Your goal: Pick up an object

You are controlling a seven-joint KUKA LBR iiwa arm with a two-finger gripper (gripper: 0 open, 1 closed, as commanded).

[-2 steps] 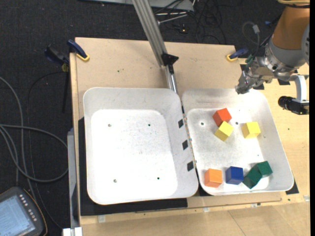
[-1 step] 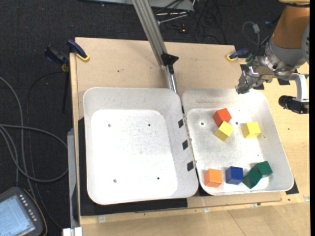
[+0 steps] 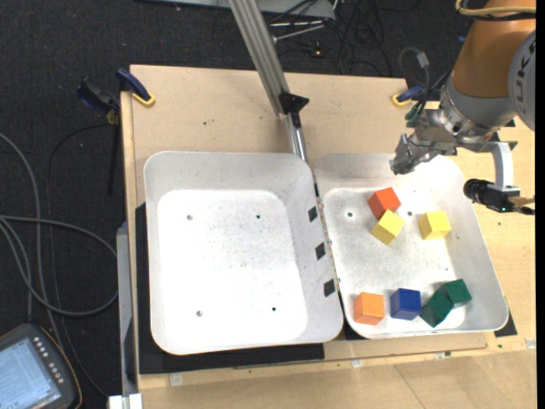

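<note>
- The left bin [image 3: 226, 250] lay well to the gripper's left.
- The right bin [image 3: 477, 267] sat below the gripper [image 3: 407, 162], which hovered over its far rim; grip state could not be determined.
- Cubes: red [image 3: 385, 200] nearest, then two yellow [image 3: 387, 227] [image 3: 434, 224]; orange [image 3: 369, 307], blue [image 3: 406, 303] and green [image 3: 447, 301] farthest.

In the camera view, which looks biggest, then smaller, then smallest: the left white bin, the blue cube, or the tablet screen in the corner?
1. Left white bin, by far the largest.
2. Tablet screen, partly cut off by the picture's edge.
3. Blue cube, the smallest.
</note>
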